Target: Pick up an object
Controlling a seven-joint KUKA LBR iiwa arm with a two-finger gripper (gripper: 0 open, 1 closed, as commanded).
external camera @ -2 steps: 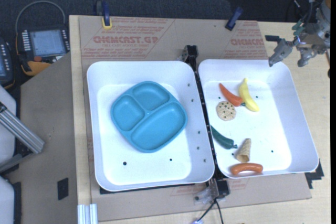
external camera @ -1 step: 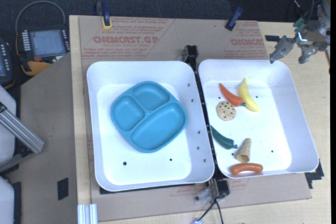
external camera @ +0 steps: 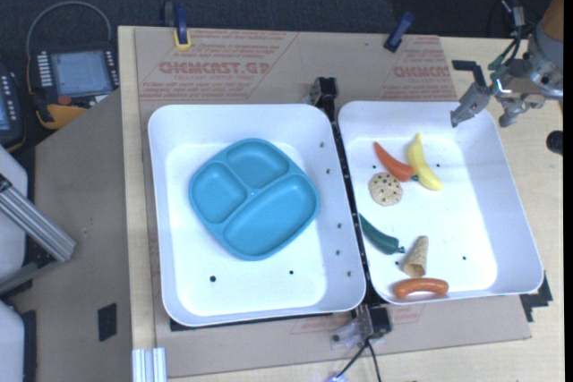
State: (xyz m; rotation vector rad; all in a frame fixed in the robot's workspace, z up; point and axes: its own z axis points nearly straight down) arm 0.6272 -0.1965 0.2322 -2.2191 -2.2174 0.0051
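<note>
Two white bins are sitting side by side on the table (external camera: 134,192), which is showing brown board printed with red lettering. The left bin (external camera: 179,282) is carrying a blue divided plate (external camera: 254,208), lying flat near the middle. A yellow-handled clamp (external camera: 181,29) and a blue clamp (external camera: 398,29) are gripping the board's far edge. Off to the left, a handheld control pendant (external camera: 79,72) with a small screen is resting beyond the table, its cable looping above it.

High slanted view over both bins (external camera: 170,148)
</note>
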